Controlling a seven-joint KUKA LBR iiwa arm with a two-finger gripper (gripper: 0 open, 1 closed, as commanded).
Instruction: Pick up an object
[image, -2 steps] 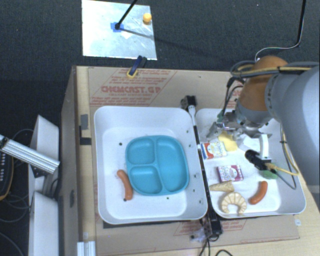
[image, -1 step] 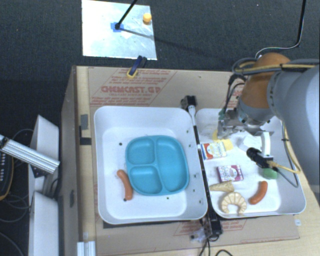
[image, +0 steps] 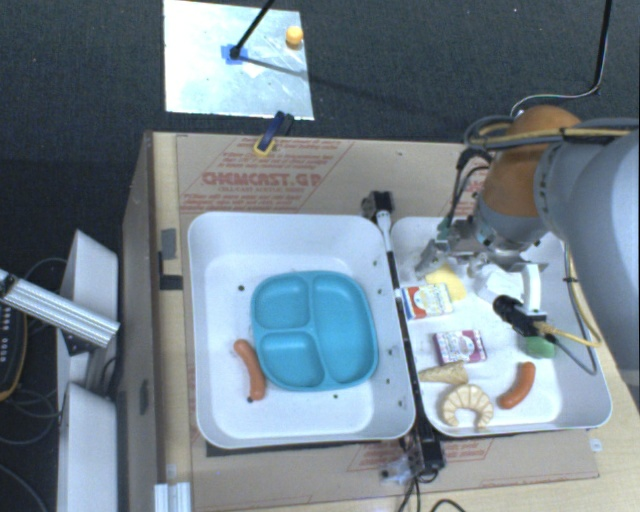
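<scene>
My gripper (image: 456, 258) is low over the far part of the right bin (image: 590, 400), just above a yellow piece (image: 450, 286). A white and red packet (image: 427, 300) lies right beside that yellow piece, at the bin's left wall. Closer to the front lie a small pink box (image: 460, 347), a pale cone-shaped piece (image: 443, 374), a croissant (image: 468, 403), an orange-red sausage (image: 516, 385) and a green piece (image: 541, 347). I see nothing held in the gripper.
The left bin (image: 215, 260) holds a blue divided plate (image: 313, 329) and a second sausage (image: 251, 369) at the plate's left. The grey arm (image: 590, 190) covers the right bin's far right corner. A silver sheet (image: 235, 60) lies beyond the bench.
</scene>
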